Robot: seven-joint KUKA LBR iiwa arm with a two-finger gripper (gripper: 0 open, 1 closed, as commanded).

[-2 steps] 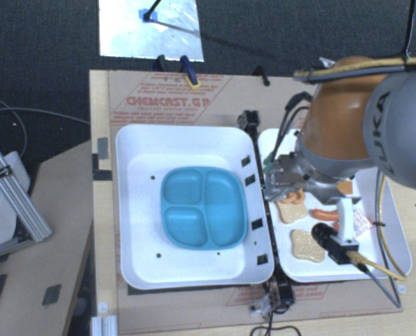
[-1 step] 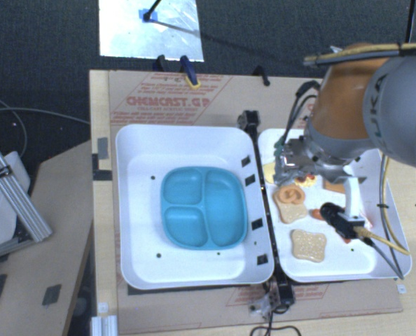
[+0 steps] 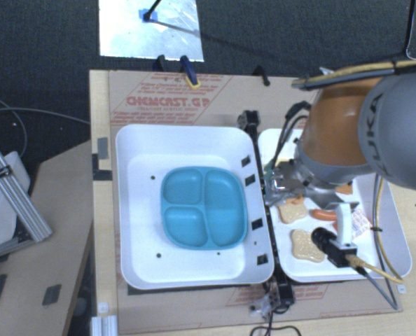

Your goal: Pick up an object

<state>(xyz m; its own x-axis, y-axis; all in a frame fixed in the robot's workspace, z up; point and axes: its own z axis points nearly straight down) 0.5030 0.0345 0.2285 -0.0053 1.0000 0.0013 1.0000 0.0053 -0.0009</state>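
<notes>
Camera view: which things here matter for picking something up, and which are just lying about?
For the job:
- arm, over the right bin
- in that bin: upper tan piece, lower tan piece, orange piece
- blue plate in the left bin, also pickable

Lying about:
- shiny sheet
- blue clip
- cardboard
- metal frame

The light was even and bright, falling from above. The foil sheet (image 3: 150, 18) beyond the bench glared almost white. The left bin (image 3: 134, 187) was close to washed out, its walls giving only faint grey shading. The blue plate (image 3: 202, 207) carried a soft sheen and no hard shadow. The dark floor (image 3: 40, 40) looked grainy. My arm (image 3: 376, 131) loomed near the lens, soft-edged, and shaded the right bin (image 3: 397, 254) beneath it.
</notes>
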